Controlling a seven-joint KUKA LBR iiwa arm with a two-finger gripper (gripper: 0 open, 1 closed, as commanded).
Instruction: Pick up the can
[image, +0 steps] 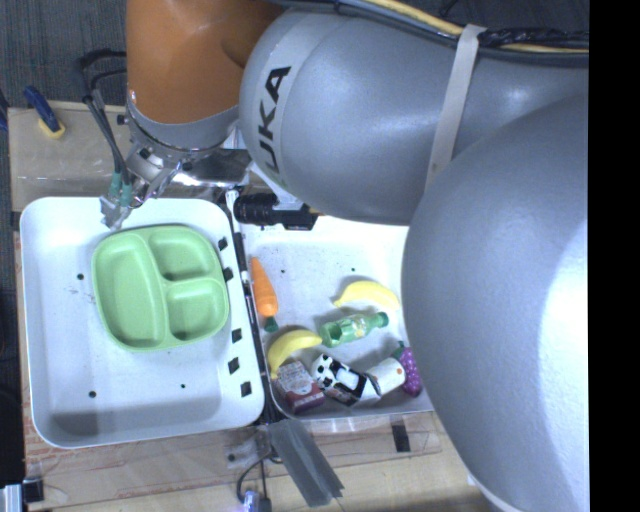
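Pale wood grain is seen on the bench (60, 160) around two shallow white bins of smooth moulded plastic with rounded corners, set side by side. A dark ribbed mat lies beyond the bench at the top left, and a small blue and yellow object (42, 110) rests near the bench's upper left corner.

The left bin (60, 400) is occupied by a pale green tray (160, 287), rounded in outline, divided into three compartments and matt in finish.

The right bin (310, 255) is partly covered by the arm (420, 110), whose broad grey casing is smooth and slightly glossy, with an orange band (185, 50) at the top. The claw (118, 205) is seen as a small metallic and greenish piece at the upper rim of the left bin, just above the green tray; whether it is released or clenched cannot be told.

In the right bin a slim orange carrot (263, 290) is laid along the left wall. A yellow banana (365, 293) is curved near the middle, and a second yellow curved fruit (290, 345) lies lower left. Between them a clear green bottle (352, 327) is laid on its side. The can (297, 384), short and cylindrical with a reddish printed label, is found at the lower left corner of the right bin, just beside the second yellow fruit. Next to it a black and white patterned object (335, 378) and a white cylinder with a red mark (385, 377) are placed, with a purple knobbly item (408, 370) touching the arm's edge.
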